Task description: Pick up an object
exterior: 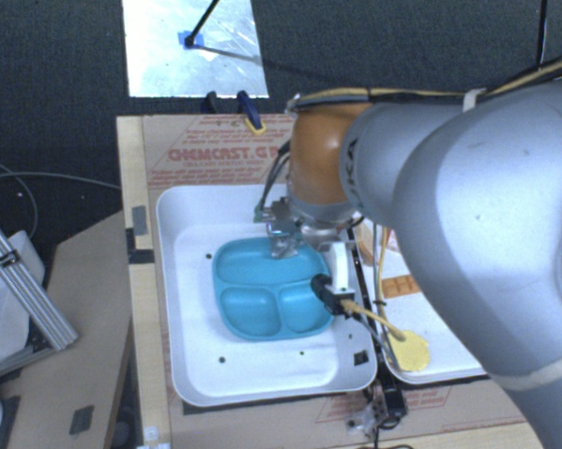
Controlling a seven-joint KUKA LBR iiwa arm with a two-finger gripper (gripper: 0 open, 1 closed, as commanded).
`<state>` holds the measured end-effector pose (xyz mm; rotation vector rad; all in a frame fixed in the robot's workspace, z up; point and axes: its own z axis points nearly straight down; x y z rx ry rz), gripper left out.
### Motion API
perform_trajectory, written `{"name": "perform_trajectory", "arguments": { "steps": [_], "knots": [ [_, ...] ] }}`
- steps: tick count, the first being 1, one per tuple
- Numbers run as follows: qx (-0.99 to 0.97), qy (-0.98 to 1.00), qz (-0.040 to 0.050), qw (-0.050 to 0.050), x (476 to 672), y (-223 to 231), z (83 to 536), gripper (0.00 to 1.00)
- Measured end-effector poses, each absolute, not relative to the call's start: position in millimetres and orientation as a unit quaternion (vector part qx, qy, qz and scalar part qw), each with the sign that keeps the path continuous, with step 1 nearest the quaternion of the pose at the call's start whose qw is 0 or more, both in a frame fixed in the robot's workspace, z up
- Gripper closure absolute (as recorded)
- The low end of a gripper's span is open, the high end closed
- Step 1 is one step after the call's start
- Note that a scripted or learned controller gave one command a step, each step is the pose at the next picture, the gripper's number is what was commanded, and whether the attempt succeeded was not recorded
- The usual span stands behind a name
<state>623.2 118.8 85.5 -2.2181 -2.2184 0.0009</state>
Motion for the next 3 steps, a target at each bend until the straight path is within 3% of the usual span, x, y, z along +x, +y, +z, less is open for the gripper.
{"name": "perform_trajectory", "arguments": {
  "steps": [1, 2, 3],
  "knots": [
    [-0.708, -0.706, -0.0064, -0.006, 673.0, 80.7, 219.6, 1.0],
    [-0.705, -0.709, 0.0015, 0.002, 616.2, 116.5, 161.2, 1.0],
    [-0.705, -0.709, 0.0015, 0.002, 568.8, 144.6, 141.5, 1.0]
  ]
}}
